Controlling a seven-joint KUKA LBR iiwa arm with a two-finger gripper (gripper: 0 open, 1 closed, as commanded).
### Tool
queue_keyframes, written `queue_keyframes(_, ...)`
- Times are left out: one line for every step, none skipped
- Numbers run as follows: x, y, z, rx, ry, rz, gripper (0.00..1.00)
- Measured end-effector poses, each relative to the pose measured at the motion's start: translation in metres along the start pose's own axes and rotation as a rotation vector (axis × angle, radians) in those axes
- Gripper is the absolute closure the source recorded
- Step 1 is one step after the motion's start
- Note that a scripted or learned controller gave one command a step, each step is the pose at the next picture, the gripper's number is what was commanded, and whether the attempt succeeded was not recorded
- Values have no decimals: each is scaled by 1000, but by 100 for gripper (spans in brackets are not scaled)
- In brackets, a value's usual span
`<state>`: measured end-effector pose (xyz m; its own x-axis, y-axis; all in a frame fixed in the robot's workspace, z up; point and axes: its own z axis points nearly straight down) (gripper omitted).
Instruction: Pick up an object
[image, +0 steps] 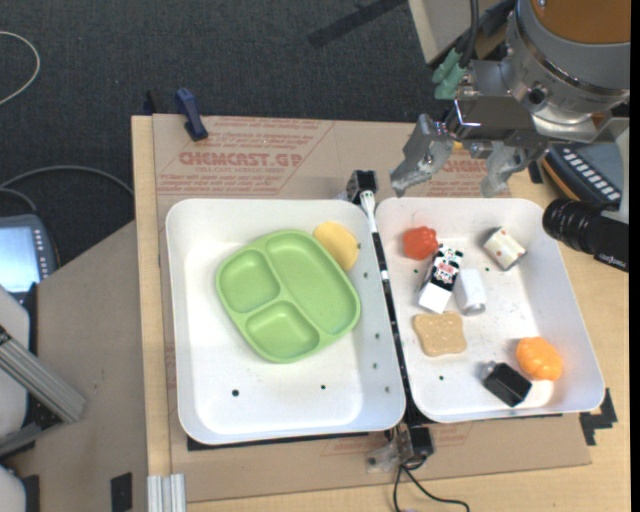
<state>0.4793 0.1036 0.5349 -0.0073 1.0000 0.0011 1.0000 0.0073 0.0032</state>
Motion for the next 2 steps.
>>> queue_keyframes(74,0,9,5,-1,0,0)
queue_keyframes(83,1,0,0,0,6,0)
